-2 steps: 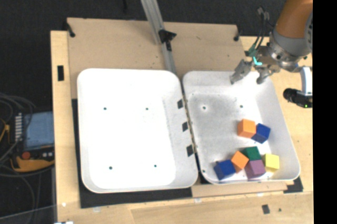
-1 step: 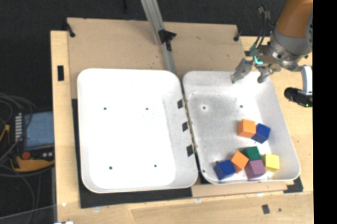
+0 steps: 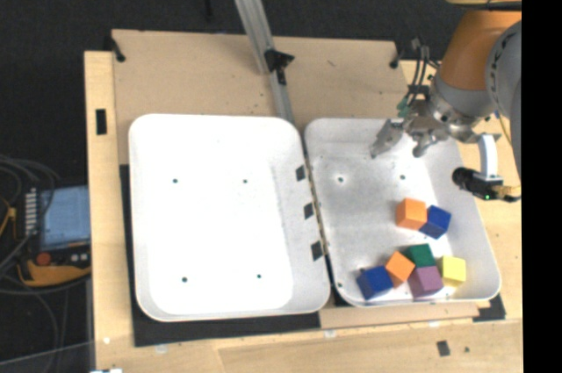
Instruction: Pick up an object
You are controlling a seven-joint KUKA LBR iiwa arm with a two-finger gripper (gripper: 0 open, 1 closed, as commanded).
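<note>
My gripper (image 3: pixel 400 145) hangs over the far part of the right bin (image 3: pixel 351 187), its two fingers spread open with nothing between them. Well below it in the bin lie an orange cube (image 3: pixel 410 213) and a blue cube (image 3: pixel 436 221), touching each other. At the bin's near edge sits a cluster: a blue cube (image 3: pixel 375 282), an orange cube (image 3: pixel 400 266), a green cube (image 3: pixel 421 254), a purple cube (image 3: pixel 426 281) and a yellow cube (image 3: pixel 453 269).
The left bin (image 3: pixel 215 213) lies beside the right one. A slanted metal pole (image 3: pixel 255 20) runs from the top down to the bins' far junction. The arm's orange band (image 3: pixel 474 46) stands at the right. Cables and a box (image 3: pixel 53 226) lie off the bench at left.
</note>
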